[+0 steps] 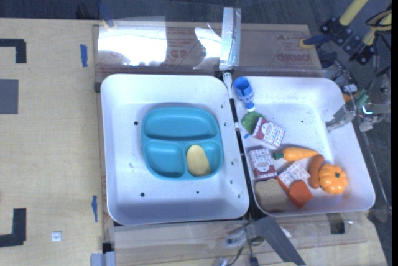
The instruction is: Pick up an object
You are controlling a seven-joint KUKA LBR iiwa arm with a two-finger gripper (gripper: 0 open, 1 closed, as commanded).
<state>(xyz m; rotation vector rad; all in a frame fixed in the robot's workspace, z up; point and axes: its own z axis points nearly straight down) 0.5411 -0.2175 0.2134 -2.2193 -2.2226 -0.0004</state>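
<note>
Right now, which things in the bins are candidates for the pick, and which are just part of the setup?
Candidates, right bin:
- carrot
- orange pumpkin
- blue-capped bottle
- small printed cartons
- yellow potato-like piece, lying in the blue tray's lower right compartment, left bin

Setup, not for picking:
- blue tray
- two white bins
- clear panel behind the bins
- gripper, at the right bin's right rim

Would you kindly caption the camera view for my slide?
Left bin holds a blue tray with a yellow potato; toy food crowds the right bin.
</note>
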